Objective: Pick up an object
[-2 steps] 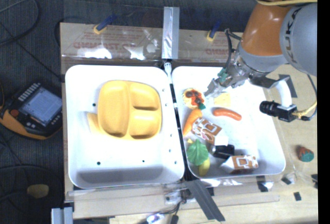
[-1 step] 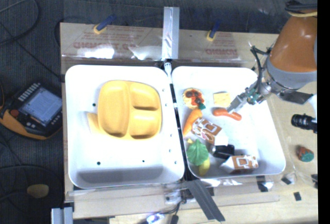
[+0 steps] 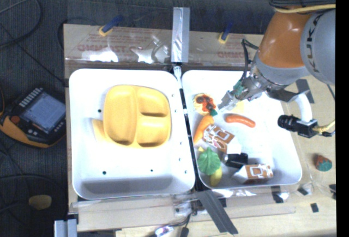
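- Your left bin (image 3: 82,138) bears 1 yellow divided tray (image 3: 136,115), lying flat
- The right bin (image 3: 283,146) has the pickable items crowded along its left wall: carrot (image 3: 203,126), green toy (image 3: 208,161), small carton (image 3: 219,137); a sausage (image 3: 240,120) lies apart
- The gripper (image 3: 224,103) slants down-left from the wrist, fingers narrow and holding nothing, just above the carrot

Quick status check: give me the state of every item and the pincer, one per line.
Yellow plastic divided tray: lying flat in left white bin.
Red sausage: lying loose in right white bin.
Orange carrot: lying against the bin divider.
Green leafy toy: lying near front wall.
Pincer: poised over right bin, holding nothing visible.
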